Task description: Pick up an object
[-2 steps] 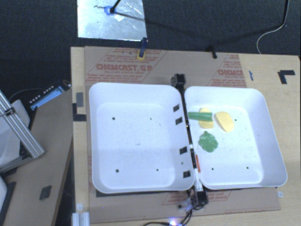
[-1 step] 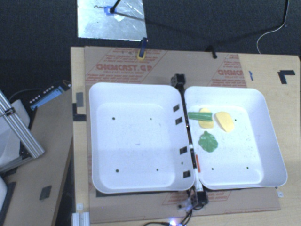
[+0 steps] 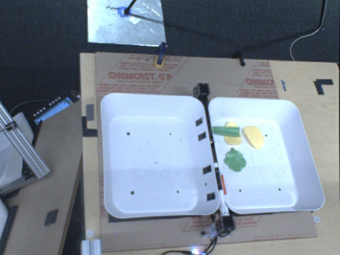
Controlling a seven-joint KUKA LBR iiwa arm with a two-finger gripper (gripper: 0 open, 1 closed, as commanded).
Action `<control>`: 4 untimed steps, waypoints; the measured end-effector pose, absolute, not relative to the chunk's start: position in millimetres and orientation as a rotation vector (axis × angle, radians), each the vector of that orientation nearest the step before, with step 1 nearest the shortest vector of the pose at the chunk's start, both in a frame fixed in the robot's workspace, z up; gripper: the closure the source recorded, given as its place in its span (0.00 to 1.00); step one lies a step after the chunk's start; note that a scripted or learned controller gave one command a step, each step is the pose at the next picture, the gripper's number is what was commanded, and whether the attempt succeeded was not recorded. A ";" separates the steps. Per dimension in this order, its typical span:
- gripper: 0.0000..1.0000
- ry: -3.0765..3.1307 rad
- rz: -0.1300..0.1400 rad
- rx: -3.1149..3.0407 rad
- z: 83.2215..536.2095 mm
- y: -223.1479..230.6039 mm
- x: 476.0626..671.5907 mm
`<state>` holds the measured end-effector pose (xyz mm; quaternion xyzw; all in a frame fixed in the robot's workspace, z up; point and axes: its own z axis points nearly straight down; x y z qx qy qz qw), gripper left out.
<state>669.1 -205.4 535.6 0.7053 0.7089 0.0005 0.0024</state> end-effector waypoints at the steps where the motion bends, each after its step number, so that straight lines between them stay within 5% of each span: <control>1: 1.00 2.225 0.001 2.214 535.5 -205.5 668.7; 2: 1.00 2.222 0.001 2.217 535.5 -205.9 663.9; 3: 1.00 2.218 0.001 2.224 523.3 -207.5 559.6; 4: 1.00 2.222 0.003 2.213 536.3 -206.4 589.3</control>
